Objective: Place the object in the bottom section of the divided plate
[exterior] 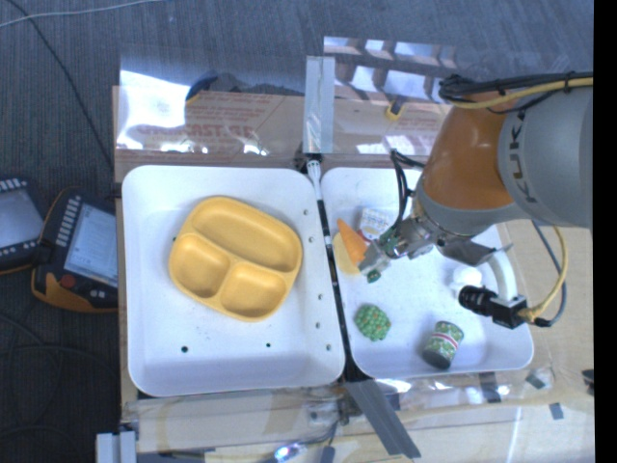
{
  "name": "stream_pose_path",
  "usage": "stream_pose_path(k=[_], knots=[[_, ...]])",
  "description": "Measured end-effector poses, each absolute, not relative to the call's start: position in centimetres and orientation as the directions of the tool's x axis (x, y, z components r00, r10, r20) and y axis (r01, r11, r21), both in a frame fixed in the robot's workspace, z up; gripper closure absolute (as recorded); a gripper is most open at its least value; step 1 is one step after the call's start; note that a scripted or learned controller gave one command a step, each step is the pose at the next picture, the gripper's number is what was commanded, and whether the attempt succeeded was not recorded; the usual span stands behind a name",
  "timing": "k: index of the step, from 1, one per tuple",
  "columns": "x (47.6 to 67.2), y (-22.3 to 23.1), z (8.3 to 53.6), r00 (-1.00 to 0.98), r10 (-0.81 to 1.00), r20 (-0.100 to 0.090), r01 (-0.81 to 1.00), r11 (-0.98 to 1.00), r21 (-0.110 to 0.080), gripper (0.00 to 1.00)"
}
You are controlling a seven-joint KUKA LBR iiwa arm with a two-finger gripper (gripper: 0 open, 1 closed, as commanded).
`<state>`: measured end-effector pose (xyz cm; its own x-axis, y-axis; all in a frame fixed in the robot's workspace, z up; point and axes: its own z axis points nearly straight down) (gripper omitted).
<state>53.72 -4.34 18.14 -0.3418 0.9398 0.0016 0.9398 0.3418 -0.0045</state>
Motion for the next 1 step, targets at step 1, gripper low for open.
stream_pose_path(k=[1], knots=[[55.19,-0.17,18.27,-0.305,0.952,-0.013,0.952,0.305,-0.006,1.0]])
